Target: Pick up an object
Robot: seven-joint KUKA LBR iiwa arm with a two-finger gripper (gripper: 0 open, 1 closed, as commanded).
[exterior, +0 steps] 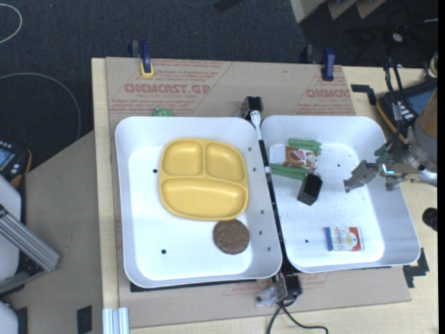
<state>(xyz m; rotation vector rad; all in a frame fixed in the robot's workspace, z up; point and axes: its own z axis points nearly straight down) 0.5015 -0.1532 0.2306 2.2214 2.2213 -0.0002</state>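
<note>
Gripper (379,176) hovers at three o'clock over the right bin (400,252), fingers spread, nothing between them. Toward nine o'clock from it lies a black block (309,188); a small carton (344,239) sits toward seven o'clock.

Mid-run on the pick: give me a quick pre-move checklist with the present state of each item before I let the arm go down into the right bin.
1. Gripper over the right bin: ok, it hangs above that bin's right half.
2. Nothing between the fingers: ok, no object is seen there.
3. Fingers open for a grasp: cannot tell, too small and blurred.
4. Targets in the right bin: ok, a black block, a green and red packet and a small blue and red box lie there.
5. Space around a target: ok for the box, which lies apart; not ok for the block, which lies against the packet.
6. Gripper over a target: not ok, it hangs above bare bin floor.
</note>
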